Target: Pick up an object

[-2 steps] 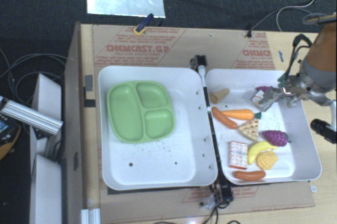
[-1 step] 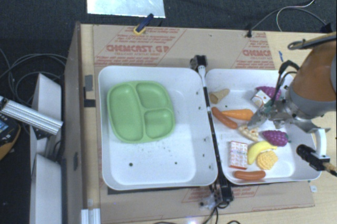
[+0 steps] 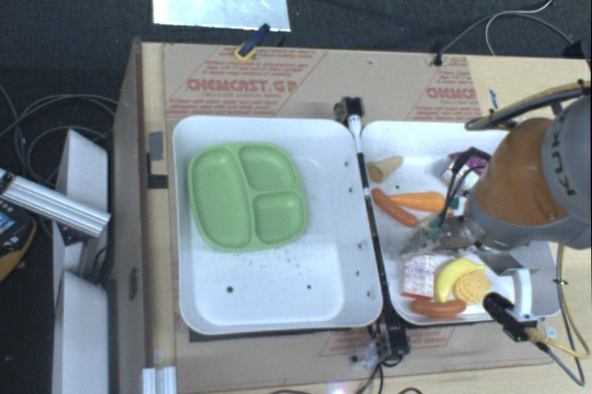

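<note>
1. At the lower right of the frame, in the right bin (image 3: 407,138), a red sausage-shaped piece (image 3: 438,308) lies along the near rim, with a banana (image 3: 450,278), a round cracker (image 3: 473,287) and a pale packet (image 3: 419,275) just above it.
2. Above these, at mid right, the gripper (image 3: 433,238) sits low over the bin floor; whether its fingers are spread or closed I cannot tell.
3. Just above-left of the gripper lie a carrot (image 3: 418,200) and a red pepper-like piece (image 3: 394,208), close beside it; nothing is visibly pinched.
4. Further up, a tan piece (image 3: 385,167) lies near the divider.
5. The left bin (image 3: 213,290) holds a green divided plate (image 3: 247,195).
</note>
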Robot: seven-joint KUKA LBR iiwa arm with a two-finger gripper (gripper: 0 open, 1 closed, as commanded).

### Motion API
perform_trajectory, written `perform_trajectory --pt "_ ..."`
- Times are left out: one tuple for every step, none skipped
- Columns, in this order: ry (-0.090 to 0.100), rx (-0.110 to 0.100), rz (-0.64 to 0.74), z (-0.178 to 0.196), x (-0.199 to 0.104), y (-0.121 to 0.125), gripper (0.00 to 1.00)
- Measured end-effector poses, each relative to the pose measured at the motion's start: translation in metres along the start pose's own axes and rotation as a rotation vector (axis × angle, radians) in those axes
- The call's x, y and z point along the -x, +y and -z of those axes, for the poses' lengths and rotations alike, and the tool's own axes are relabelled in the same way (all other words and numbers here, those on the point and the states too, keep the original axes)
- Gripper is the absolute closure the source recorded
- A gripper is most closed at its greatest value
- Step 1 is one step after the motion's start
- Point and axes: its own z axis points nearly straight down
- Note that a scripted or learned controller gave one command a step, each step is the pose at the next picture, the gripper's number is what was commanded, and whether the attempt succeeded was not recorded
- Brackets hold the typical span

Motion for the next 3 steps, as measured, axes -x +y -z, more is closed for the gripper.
perform_trajectory --pt "0.001 0.001 0.003 -0.004 0.001 0.073 0.00" --pt "0.001 -0.007 0.004 -0.008 0.010 0.126 0.00" --pt "0.001 -0.007 0.008 0.002 0.010 0.126 1.00"
